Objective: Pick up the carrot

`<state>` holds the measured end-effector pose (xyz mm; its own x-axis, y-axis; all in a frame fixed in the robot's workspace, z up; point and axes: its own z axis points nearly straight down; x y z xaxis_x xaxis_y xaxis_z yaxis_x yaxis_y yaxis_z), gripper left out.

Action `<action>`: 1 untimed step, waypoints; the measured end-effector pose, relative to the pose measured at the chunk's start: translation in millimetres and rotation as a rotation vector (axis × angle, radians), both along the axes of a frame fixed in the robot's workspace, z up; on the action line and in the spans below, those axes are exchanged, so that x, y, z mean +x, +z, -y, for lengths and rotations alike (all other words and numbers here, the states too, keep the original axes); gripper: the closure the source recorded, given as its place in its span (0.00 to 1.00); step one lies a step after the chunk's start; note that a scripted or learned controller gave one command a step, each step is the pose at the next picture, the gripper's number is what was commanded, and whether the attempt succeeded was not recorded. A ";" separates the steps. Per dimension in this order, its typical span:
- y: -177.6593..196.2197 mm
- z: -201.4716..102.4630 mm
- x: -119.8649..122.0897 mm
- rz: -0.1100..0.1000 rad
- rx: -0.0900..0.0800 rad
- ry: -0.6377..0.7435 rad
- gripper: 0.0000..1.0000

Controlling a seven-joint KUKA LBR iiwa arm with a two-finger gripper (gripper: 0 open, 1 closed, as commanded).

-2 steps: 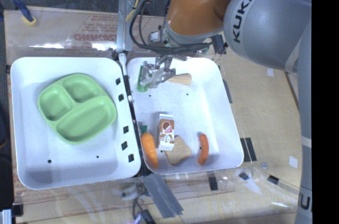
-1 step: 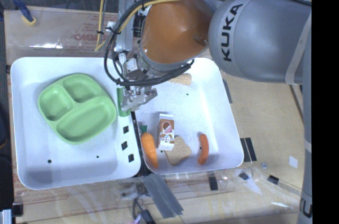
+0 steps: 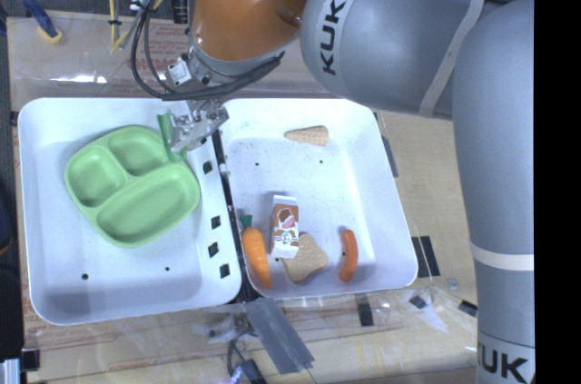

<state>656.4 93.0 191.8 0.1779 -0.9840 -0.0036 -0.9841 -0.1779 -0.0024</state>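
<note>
The carrot (image 3: 257,257) is orange with a small green top. It lies in the right bin (image 3: 363,155) at its near left corner, against the divider between the bins. My gripper (image 3: 194,130) hangs over the far end of that divider, beside the upper right corner of the green plate (image 3: 133,182). It is well away from the carrot, toward the back. I see nothing held in it. The orange wrist band and grey arm cover the area above it.
The green three-part plate sits in the left bin (image 3: 54,282). In the right bin, a small carton (image 3: 285,226) and a toast slice (image 3: 307,260) lie right next to the carrot. A red sausage (image 3: 348,253) lies farther right, and a tan wedge (image 3: 307,135) lies at the back.
</note>
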 end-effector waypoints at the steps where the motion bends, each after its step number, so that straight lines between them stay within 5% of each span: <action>1: -31.1 -41.7 -0.8 -0.002 -0.001 0.379 1.00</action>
<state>655.6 134.7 160.7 0.5295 -0.8483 -0.0038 -0.8483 -0.5295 -0.0003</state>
